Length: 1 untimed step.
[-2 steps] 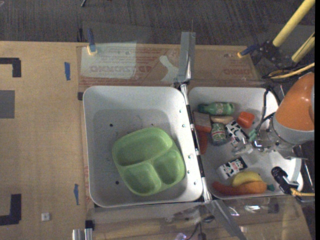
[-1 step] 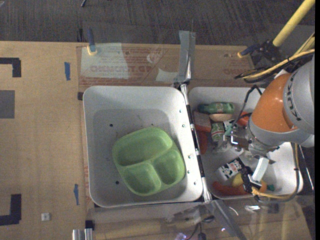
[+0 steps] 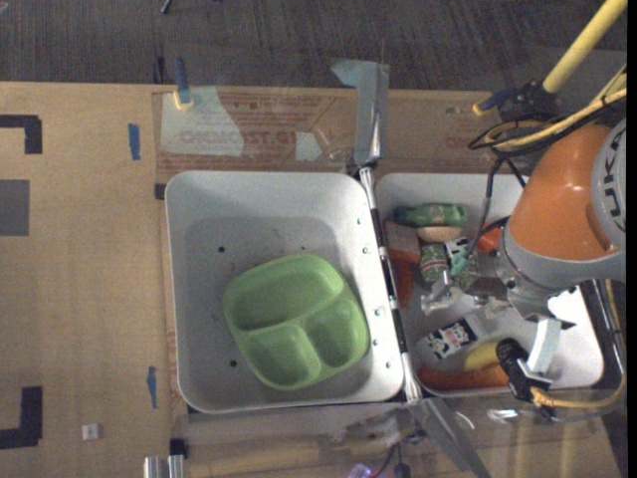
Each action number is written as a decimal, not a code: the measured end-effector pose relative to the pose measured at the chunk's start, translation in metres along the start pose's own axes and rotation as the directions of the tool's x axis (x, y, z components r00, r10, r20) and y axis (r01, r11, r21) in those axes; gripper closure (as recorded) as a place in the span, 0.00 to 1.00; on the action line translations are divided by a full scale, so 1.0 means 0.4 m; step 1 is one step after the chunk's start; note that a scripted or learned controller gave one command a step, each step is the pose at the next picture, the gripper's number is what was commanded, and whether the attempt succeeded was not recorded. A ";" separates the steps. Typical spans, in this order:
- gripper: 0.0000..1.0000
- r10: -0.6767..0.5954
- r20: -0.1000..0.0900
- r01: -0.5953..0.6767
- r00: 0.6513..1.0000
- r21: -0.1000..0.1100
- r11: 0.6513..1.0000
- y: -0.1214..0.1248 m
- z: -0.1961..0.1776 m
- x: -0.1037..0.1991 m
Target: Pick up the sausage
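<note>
A long reddish-brown sausage [image 3: 456, 377] lies along the front wall of the right bin [image 3: 587, 366]. Another reddish-orange piece [image 3: 402, 265] lies against that bin's left wall; I cannot tell what it is. My gripper [image 3: 441, 289] hangs low over the left half of the right bin, behind the sausage and apart from it. The grey and orange arm [image 3: 567, 217] covers the bin's right middle.
Around the gripper are a green item [image 3: 430, 213] at the back, a small black-and-white carton [image 3: 450, 339] and a yellow piece [image 3: 482, 355] next to the sausage. The left bin [image 3: 199, 217] holds a green divided plate [image 3: 295, 320]. Cables [image 3: 557, 401] trail over the right bin's front.
</note>
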State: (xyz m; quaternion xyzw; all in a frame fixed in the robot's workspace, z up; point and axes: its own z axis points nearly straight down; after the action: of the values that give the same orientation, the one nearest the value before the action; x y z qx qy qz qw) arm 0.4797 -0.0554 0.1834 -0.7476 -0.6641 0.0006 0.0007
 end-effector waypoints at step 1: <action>1.00 0.001 0.000 -0.001 1.000 0.000 1.000 0.002 -0.022 -0.001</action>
State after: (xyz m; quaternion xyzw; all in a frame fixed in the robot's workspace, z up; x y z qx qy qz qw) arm 0.4804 -0.0557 0.1923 -0.7479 -0.6638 0.0006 0.0005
